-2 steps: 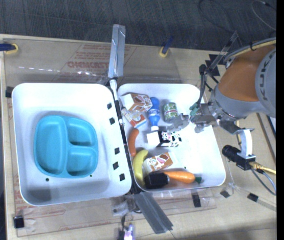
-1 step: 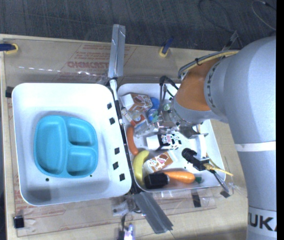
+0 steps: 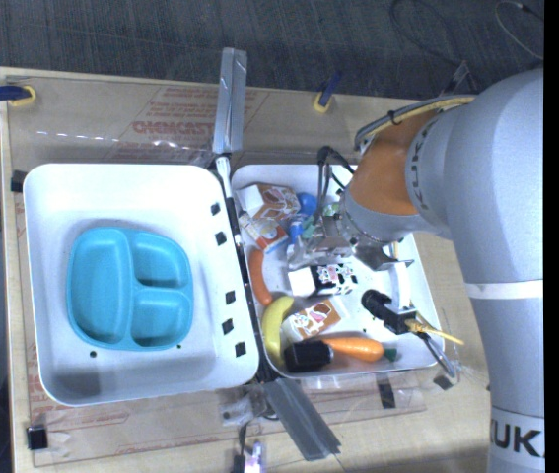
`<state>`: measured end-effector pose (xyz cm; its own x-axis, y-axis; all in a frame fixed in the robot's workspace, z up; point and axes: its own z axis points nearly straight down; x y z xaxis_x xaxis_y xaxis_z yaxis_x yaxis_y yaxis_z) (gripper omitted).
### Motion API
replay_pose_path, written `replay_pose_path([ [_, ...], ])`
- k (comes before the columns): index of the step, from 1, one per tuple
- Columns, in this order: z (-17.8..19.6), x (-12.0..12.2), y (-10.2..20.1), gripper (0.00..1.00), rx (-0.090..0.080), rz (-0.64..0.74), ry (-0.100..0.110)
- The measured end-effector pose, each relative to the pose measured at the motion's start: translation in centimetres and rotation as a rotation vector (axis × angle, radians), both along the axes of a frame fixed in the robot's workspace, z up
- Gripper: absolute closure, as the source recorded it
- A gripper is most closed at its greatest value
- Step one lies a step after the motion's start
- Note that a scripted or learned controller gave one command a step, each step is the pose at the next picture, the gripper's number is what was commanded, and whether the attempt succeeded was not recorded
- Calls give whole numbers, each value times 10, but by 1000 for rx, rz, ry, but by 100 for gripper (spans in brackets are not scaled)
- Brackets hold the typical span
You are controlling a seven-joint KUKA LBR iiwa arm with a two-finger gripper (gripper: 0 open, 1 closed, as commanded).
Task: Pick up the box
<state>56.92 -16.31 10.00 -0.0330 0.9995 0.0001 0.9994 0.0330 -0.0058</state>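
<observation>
The box (image 3: 330,276), small and white with black and pink spots, lies in the right bin (image 3: 427,294) directly below the gripper (image 3: 320,249), which hangs over it; whether the jaws are parted or gripping anything I cannot tell from above

**Bench on dark carpet, clamps round the edge**

So the floor (image 3: 111,18) is a dark grey carpet-looking stuff, running across the top and down the left side. The bench (image 3: 102,106) sits on it, pale wood colour with a clear sheet on top and some reddish printing showing through. Blue clamps (image 3: 8,95) grip the far left corner. Thin cables (image 3: 427,13) loop on the floor top right. Lighting's even, shadows soft.
</observation>
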Motion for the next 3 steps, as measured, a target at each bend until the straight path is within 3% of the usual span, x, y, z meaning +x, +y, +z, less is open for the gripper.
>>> replay_pose_path([
  [1,138,-31,45,100,0,-265,-3],
  [2,180,-70,29,100,0,43,-6],
  [3,119,-68,-1,100,1,101,-1],
])
